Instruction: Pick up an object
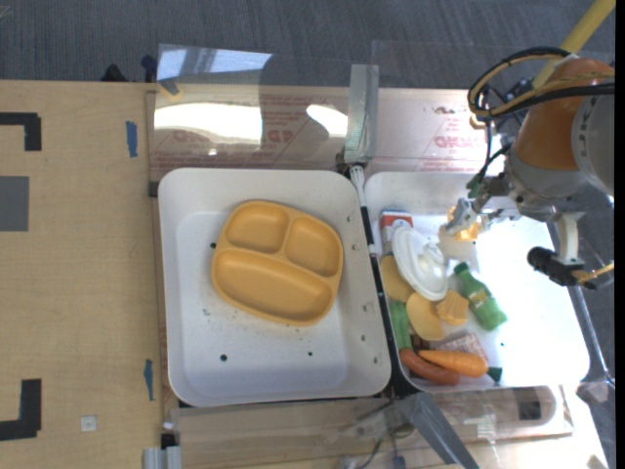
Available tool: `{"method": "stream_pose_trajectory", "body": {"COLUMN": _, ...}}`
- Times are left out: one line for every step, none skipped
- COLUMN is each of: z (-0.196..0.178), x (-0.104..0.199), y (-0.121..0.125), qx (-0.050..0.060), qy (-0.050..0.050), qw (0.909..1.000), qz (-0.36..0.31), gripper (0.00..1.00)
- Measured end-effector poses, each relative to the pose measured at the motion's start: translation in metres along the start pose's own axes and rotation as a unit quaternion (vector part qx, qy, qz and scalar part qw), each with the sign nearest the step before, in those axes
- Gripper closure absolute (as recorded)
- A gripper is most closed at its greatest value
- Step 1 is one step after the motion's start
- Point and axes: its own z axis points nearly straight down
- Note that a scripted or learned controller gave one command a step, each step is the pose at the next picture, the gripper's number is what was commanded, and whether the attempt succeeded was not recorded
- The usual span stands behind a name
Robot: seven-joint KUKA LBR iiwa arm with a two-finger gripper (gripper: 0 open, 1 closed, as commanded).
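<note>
My gripper hung over right bin, above toy food heaped at its left wall; jaw state unclear. Yellow divided plate lay in left bin.

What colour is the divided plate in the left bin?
Orange-yellow, the divided plate; seen plainly in the camera view.
</note>
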Motion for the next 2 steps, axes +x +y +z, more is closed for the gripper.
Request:
{"method": "stream_pose_trajectory", "body": {"z": 0.023, "x": 0.008, "y": -0.015, "qx": 0.007, "qy": 0.001, "qw": 0.996, "qz": 0.089, "gripper": 1.0}}
{"method": "stream_pose_trajectory", "body": {"z": 0.025, "x": -0.041, "y": 0.031, "qx": 0.019, "qy": 0.004, "qw": 0.9992, "qz": 0.034, "gripper": 1.0}}
